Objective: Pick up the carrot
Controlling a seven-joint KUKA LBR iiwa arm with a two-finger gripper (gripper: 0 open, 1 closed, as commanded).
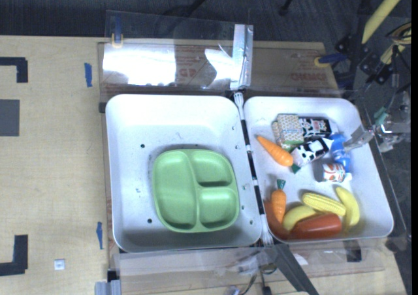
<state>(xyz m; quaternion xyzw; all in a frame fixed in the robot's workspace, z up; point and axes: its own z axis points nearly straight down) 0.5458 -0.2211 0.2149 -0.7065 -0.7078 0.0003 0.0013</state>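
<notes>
- Two toy carrots lie in the right bin (372, 156): one carrot (275, 150) slants across the bin's middle left, its tip toward the bin divider; a second carrot (278, 203) stands nearly on end against the left wall, touching a red pepper-like piece (317, 224).
- The gripper (385, 132) sits at the right bin's far right rim, well apart from both carrots; whether it is parted or closed cannot be told.
- Risk, as judged: with two carrots on offer, a grasp could land on the wrong item. The upper carrot lies just beside a cow-print toy (311, 149) and a printed carton (290, 129), so the descent may nudge or catch those.
- The lower carrot is crowded by the wall, a banana (349, 203) and a corn cob (322, 203), leaving little clearance.
- The left bin (130, 124) holds a green divided plate (194, 189).
- Both bins rest on a pale wooden bench (52, 156) with blue tape marks; dark carpet lies beyond.
</notes>
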